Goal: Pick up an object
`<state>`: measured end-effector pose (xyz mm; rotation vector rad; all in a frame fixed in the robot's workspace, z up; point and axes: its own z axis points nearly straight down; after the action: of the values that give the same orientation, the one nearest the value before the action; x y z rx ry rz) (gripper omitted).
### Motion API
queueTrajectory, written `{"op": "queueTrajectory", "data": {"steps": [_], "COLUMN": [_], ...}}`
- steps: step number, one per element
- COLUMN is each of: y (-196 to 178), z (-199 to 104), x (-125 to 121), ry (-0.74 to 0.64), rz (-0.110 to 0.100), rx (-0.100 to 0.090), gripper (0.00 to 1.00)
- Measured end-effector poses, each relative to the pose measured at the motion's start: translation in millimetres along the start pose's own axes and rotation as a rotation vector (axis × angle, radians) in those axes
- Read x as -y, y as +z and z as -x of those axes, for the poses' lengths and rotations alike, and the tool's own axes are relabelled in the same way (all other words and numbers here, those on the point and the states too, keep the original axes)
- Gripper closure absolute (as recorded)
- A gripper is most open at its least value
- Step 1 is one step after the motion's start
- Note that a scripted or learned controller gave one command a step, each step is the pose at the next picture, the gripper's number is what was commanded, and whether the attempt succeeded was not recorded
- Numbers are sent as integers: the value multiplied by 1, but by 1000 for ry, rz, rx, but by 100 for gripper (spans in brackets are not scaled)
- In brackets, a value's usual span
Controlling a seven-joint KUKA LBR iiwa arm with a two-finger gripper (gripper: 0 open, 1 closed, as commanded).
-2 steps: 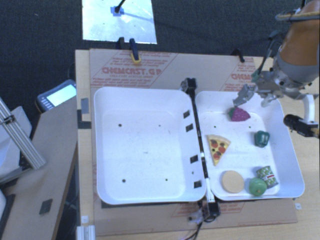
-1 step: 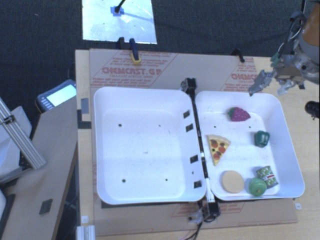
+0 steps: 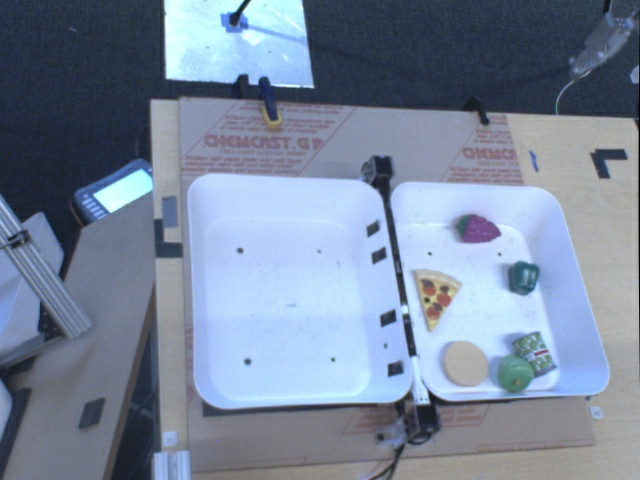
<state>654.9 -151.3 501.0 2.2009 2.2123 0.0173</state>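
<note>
— Count, pls?
— 2 white bins, left bin (image 3: 290, 298) & right bin (image 3: 583, 303), side by side. All 6 items sit in the right one, 1 each: pink berry (image 3: 478, 229), dark green pepper (image 3: 522, 277), pizza slice (image 3: 437, 297), tan disc (image 3: 465, 363), green apple (image 3: 515, 373), small pack (image 3: 536, 349) touching the apple.
— Gripper state? Arm pose?
— Can't tell either.

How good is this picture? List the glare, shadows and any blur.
Camera view: strong glare off the silvery sheet at the top; the left bin and right bin look bright, near washed out, under even light; shadows beneath the pizza slice and green apple are faint; overall soft focus, and the red print on the board is slightly blurred.
</note>
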Motion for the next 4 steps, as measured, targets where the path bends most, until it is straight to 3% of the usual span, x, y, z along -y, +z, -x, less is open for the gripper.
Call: {"op": "queueTrajectory", "data": {"steps": [1, 2, 3, 4], "y": [81, 167, -21, 113], "z": [-91, -176, -183, -289], "x": [0, -10, -15, -11], "ry": [-7, -7, -1, -8], "rz": [-27, -29, 0, -33], "rx": [-10, -11, -8, -10], "gripper": [0, 0, 0, 0]}}
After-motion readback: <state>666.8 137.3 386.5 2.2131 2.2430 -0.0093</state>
